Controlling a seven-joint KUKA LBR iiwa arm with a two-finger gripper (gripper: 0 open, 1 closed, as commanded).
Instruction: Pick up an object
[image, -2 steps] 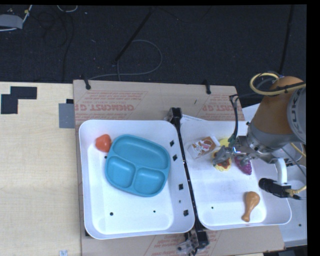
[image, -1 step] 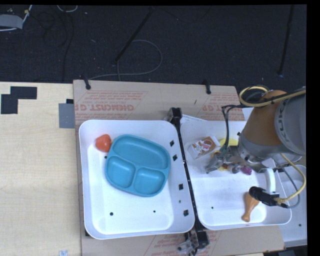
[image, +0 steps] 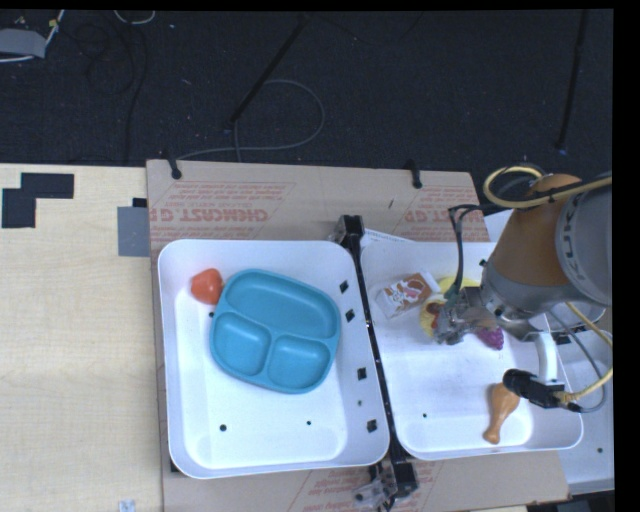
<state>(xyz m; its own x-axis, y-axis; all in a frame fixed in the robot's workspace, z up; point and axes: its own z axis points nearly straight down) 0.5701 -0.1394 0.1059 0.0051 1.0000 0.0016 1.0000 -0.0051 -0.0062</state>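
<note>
Lying against the gripper (image: 455, 328) in the right bin (image: 450, 420), a small cluster of toys is taken as the likeliest thing to be picked: a yellow piece (image: 431, 318) on the gripper's left side and a purple piece (image: 491, 338) on its right. Both are judged light, stiff plastic, smooth and apt to slip, so a hold across the narrowest part is advised. Whether anything is grasped cannot be told, since the gripper's tip is hidden under the wrist. Just up and left of the gripper, a snack packet (image: 404, 294) is seen; it is judged soft and crinkly. Down and right of the gripper, a toy drumstick (image: 499, 410) is seen lying free. Well to the gripper's left, in the left bin (image: 260, 440), a blue divided plate (image: 274, 330) and an orange ball (image: 207, 286) are seen.
</note>
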